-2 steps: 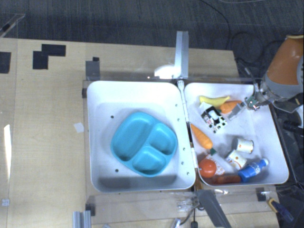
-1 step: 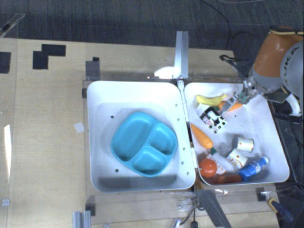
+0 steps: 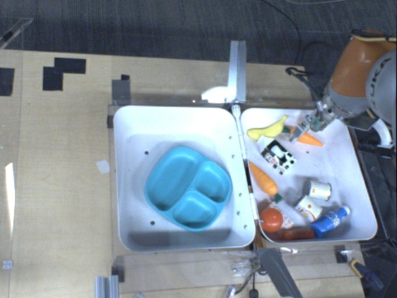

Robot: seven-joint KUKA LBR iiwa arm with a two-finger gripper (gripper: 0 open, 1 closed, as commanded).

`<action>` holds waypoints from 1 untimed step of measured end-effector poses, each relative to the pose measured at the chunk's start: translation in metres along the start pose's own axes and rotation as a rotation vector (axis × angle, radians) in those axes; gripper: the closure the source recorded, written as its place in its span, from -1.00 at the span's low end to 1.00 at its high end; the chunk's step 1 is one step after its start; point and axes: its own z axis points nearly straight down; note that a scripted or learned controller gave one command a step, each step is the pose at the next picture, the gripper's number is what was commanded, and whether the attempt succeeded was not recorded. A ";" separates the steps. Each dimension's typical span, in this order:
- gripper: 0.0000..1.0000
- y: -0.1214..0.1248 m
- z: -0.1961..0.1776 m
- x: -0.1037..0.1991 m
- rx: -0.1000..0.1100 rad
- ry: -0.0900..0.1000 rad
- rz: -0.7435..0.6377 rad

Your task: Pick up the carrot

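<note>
The jaws (image 3: pixel 304 131) sit low at the right bin's (image 3: pixel 363 185) far end, just beside an orange carrot (image 3: pixel 310 139) and a banana (image 3: pixel 268 130); whether they're apart, I cannot tell. A second carrot (image 3: pixel 263 178) lies by the divider. The left bin (image 3: pixel 130 166) holds a blue tray (image 3: pixel 188 187), all on the pale bench (image 3: pixel 56 166).

No text, brand or number can be read anywhere. A black-and-white patterned block (image 3: pixel 278 154) is seen in the right bin (image 3: pixel 363 185), but its marks cannot be made out.
</note>
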 end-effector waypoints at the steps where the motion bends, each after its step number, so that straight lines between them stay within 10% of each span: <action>1: 1.00 0.026 -0.082 0.035 -0.003 0.003 -0.089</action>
